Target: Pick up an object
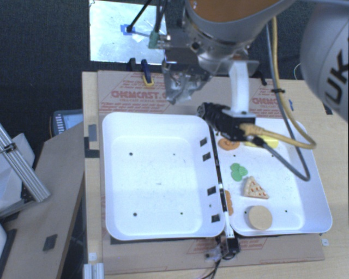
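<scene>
The arm (322, 49) is big, round and grey, with black letters "UK" on its side. An orange band (229, 8) goes around it near the top. Under the band sit shiny metal parts (182, 82). A yellow cable (283, 103) and a grey cable (289, 163) hang from it.

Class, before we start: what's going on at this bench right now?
A grey robot arm reaches in over two white bins. Its hand hangs above the bench behind the left bin, with nothing visibly in it. The right bin holds small toy foods: a green piece, a pizza slice, a tan disc and an orange piece.
</scene>
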Controlling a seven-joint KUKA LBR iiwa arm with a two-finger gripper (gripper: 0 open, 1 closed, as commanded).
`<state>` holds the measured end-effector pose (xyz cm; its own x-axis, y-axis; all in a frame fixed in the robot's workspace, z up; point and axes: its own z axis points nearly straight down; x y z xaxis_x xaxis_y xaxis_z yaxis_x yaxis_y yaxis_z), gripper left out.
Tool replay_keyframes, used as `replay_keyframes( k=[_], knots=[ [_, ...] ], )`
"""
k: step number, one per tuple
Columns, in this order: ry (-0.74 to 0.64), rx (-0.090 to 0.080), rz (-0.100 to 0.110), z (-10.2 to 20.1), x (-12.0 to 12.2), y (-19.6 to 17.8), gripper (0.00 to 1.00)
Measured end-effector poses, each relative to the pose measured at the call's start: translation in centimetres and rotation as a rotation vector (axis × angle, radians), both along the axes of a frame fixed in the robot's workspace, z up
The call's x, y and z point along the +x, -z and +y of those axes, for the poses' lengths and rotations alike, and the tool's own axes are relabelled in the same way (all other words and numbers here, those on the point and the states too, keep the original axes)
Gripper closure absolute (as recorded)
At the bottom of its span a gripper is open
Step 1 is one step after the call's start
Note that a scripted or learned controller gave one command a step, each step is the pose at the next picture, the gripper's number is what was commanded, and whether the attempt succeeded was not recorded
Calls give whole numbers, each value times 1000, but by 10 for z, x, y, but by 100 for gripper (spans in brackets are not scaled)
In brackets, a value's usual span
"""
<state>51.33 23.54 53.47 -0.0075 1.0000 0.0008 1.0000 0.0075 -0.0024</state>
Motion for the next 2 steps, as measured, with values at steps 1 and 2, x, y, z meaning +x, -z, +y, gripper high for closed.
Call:
replay_keyframes(
  k=[1, 2],
  knots=[
    [4, 1, -4, -1, 3, 0, 0],
    [1, 3, -6, -1, 3, -12, 100]
  ],
)
